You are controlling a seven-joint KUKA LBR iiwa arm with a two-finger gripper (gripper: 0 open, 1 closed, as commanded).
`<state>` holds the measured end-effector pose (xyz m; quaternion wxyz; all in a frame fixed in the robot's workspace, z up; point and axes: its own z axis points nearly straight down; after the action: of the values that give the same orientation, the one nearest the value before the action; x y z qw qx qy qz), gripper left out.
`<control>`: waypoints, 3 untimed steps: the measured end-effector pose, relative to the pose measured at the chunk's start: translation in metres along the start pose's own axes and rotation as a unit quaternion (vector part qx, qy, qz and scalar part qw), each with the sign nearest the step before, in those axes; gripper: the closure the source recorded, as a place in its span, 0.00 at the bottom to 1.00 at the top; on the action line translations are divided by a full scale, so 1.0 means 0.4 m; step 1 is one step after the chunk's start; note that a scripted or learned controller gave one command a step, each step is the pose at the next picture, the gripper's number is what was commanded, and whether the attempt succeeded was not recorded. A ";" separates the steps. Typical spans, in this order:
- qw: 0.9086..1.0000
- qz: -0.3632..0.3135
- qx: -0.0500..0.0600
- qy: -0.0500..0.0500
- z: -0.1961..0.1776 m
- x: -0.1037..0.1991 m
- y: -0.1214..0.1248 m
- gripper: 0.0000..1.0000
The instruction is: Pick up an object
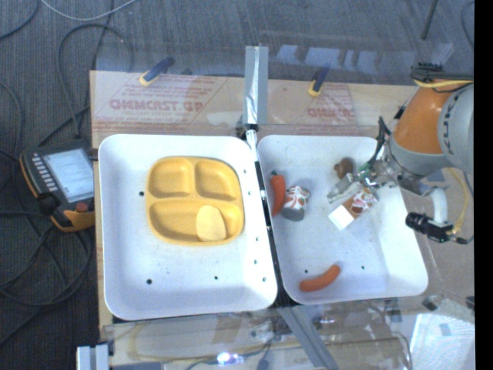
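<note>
We see the gripper (350, 187) low in the right bin (400, 276), beside a small red-and-white carton (350, 209). We cannot tell how its jaws stand. A yellow tray (173, 199) occupies the left bin (123, 284).

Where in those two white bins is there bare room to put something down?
Left bin: a bare strip in front of the yellow tray, and narrower margins beside it. Right bin: open floor between the can and the sausage. Crowded at the back right, around the gripper and small box.
</note>
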<state>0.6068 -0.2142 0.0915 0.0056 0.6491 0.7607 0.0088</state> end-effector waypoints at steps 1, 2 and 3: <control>1.000 -0.028 0.003 -0.006 0.004 0.076 -0.052 0.00; 1.000 -0.027 0.003 -0.005 -0.014 0.076 -0.047 1.00; 0.996 -0.091 0.012 -0.001 -0.352 0.199 0.028 1.00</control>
<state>0.6027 -0.1348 0.2326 -0.0007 0.5776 0.8163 -0.0009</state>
